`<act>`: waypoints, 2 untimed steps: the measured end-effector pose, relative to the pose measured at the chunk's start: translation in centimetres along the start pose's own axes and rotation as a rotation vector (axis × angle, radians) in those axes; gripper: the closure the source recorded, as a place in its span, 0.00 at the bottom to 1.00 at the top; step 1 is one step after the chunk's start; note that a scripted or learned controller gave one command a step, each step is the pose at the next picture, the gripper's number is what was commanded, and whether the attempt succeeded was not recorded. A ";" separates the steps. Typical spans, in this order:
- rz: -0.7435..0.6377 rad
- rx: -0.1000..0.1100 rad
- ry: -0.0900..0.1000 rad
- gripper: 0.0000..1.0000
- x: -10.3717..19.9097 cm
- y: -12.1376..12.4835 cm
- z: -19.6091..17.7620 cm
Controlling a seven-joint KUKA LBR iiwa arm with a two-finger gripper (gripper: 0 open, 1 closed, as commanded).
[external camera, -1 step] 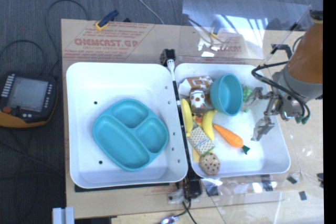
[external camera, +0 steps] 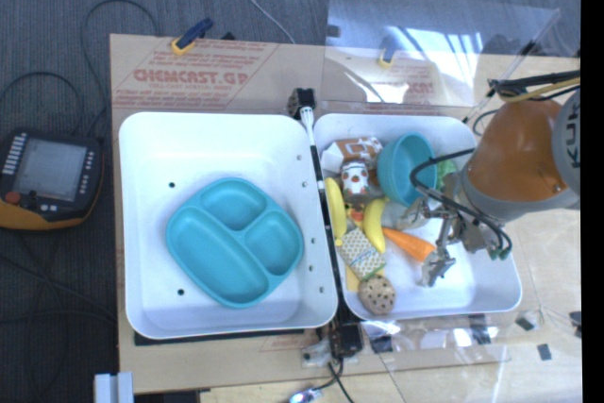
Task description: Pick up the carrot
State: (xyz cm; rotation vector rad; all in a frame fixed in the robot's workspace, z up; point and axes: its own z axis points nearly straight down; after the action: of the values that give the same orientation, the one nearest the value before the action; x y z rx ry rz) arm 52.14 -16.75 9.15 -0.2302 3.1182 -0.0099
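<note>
The orange carrot point(external camera: 408, 243) lies in the right bin point(external camera: 491, 293), pointing left toward a banana point(external camera: 376, 224). My gripper point(external camera: 429, 243) hangs low over the carrot's thick right end, below the grey and orange wrist point(external camera: 522, 158). Its fingers stand open, one point(external camera: 415, 216) just behind the carrot and one point(external camera: 437, 269) just in front of it. The carrot still rests on the bin floor and part of its right end is hidden by the gripper body.
The right bin is crowded on its left: a teal bowl point(external camera: 406, 167), a second banana point(external camera: 335, 208), a chocolate-chip cookie point(external camera: 377, 294), a patterned block point(external camera: 359, 250) and a brown toy point(external camera: 355, 175). The left bin point(external camera: 151, 156) holds a teal divided plate point(external camera: 236, 241).
</note>
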 end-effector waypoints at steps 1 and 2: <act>0.096 0.003 -0.007 0.00 1.4 3.0 -0.1; 0.359 -0.003 0.006 0.00 0.4 3.1 0.0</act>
State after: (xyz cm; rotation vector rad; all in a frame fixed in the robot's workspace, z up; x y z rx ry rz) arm 51.26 -13.73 9.10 0.3312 3.1145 -0.0020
